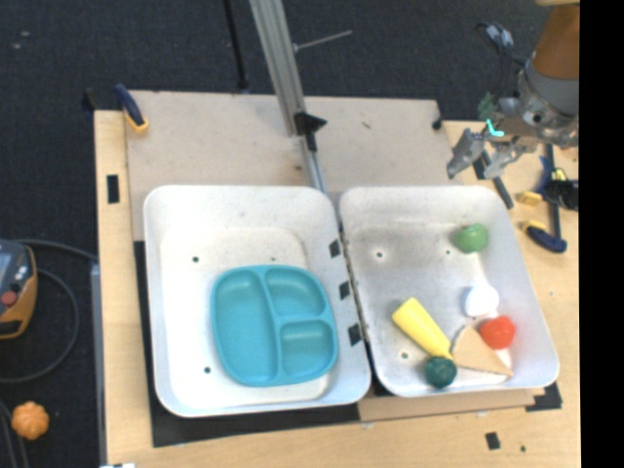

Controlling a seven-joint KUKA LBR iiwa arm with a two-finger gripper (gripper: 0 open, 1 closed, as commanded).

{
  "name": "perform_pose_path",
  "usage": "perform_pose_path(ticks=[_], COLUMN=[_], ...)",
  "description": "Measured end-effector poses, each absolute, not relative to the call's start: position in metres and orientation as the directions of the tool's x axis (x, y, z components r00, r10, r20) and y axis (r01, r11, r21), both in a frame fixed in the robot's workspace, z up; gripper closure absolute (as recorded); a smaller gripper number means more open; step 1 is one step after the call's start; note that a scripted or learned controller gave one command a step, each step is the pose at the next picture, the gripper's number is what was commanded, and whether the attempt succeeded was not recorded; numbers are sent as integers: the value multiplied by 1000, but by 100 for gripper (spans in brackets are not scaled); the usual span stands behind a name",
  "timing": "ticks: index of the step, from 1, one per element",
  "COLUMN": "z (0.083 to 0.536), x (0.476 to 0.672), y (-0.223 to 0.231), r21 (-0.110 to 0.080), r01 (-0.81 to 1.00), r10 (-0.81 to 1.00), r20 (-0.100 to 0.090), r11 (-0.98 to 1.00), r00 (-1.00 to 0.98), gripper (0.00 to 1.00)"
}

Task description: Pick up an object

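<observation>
Currently the gripper point(485, 152) hangs beyond the far right corner of the right bin point(390, 222), above the table point(224, 144), holding nothing; jaws spread wide. Relative to the right bin: green ball point(472, 238) near its far right side, white piece point(480, 300) at the right wall, red ball point(498, 331) just beside it on a tan wedge point(478, 355), yellow block point(421, 326) mid-bin, dark green ball point(440, 371) at the near wall. Left of that bin, the left bin point(175, 222) holds a blue divided plate point(274, 324).
</observation>
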State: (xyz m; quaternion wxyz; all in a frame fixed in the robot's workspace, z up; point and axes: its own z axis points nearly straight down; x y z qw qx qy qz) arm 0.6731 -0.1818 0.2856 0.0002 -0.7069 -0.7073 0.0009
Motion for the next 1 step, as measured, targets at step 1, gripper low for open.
perform_pose_path(ticks=[1], z=[287], x=[674], y=[-182], r21=[2], r01=[1000], r10=[1000], r20=[-2], r11=[1], r00=[-1], gripper=[0])
